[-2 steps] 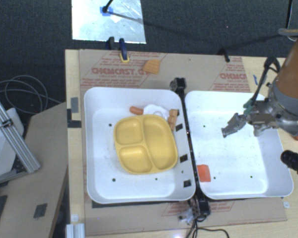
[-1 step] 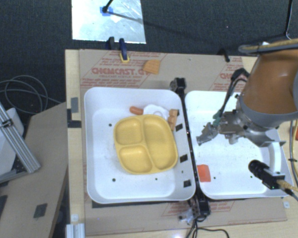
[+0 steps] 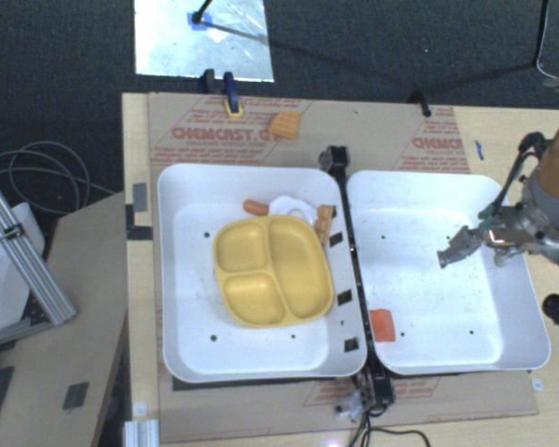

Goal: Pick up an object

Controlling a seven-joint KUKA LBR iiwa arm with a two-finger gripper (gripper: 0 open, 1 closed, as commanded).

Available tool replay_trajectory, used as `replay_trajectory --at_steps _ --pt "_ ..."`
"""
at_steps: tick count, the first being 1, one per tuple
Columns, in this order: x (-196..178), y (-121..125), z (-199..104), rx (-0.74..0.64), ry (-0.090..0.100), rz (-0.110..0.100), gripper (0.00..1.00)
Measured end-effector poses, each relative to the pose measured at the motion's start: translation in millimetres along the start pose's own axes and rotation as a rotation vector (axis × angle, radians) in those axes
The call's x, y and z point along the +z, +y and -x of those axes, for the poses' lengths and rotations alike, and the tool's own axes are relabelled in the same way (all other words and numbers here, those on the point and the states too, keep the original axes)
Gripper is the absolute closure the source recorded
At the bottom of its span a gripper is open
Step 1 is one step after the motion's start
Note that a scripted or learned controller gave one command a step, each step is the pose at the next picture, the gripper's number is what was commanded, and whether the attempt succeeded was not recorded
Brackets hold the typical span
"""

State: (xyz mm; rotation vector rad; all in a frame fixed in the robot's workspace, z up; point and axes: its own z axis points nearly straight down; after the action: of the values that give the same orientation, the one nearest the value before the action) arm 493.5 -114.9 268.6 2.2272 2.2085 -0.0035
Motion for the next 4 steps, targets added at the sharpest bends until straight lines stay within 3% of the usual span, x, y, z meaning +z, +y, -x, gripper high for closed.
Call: replay_trajectory --at_steps 1,2,3,4 --pt "61.0 -8.6 -111.8 -0.022 0.01 -0.006 0.0" --pt "96.0 -8.6 -23.3 -0.002 0.001 -0.004 0.0" --pt "83.9 -6.3 -28.7 -0.01 0.005 0.001 1.0" --pt "31.8 -6.0 -83.4 -0.019 0.007 0.005 1.0"
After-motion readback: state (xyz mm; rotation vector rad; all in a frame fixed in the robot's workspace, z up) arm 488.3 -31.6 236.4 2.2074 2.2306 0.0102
